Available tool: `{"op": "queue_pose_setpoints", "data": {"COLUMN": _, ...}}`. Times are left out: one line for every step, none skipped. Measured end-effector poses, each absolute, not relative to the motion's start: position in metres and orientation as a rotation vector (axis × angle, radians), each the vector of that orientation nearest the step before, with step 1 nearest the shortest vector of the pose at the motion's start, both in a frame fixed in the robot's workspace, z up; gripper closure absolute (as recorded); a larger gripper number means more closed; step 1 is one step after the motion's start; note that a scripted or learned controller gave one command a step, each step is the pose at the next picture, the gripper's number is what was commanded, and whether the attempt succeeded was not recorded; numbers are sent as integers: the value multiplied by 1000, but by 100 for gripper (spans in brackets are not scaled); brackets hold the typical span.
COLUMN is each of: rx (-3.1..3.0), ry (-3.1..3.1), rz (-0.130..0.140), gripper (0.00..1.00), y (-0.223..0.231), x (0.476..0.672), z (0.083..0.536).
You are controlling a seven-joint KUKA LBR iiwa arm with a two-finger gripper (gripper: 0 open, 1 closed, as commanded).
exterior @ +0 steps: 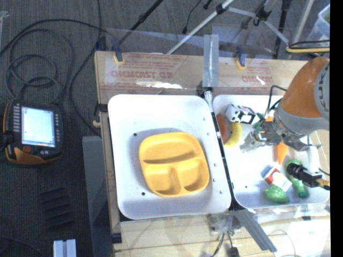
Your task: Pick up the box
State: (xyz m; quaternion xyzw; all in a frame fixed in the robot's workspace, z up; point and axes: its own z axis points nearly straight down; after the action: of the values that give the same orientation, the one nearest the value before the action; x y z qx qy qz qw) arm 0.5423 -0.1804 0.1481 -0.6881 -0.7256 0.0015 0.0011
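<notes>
The box (pixel 272 175), small with blue, red and white faces, lies in the right bin (pixel 244 189) near its front. My gripper (pixel 253 141) hangs low over the middle of that bin, up and to the left of the box and apart from it. It is just right of a banana (pixel 234 133). Nothing shows between the gripper and the box.
A yellow compartment plate (pixel 173 162) lies in the left bin (pixel 123 143). The right bin also holds a black-and-white toy (pixel 239 113), a red item (pixel 221 123), an orange carrot (pixel 281 153), a green round item (pixel 275 195) and a smaller green piece (pixel 299 188).
</notes>
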Motion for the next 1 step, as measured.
{"op": "queue_pose_setpoints", "data": {"rx": -2161, "ry": -2278, "rz": 6, "gripper": 0, "y": -181, "x": 542, "z": 148}}
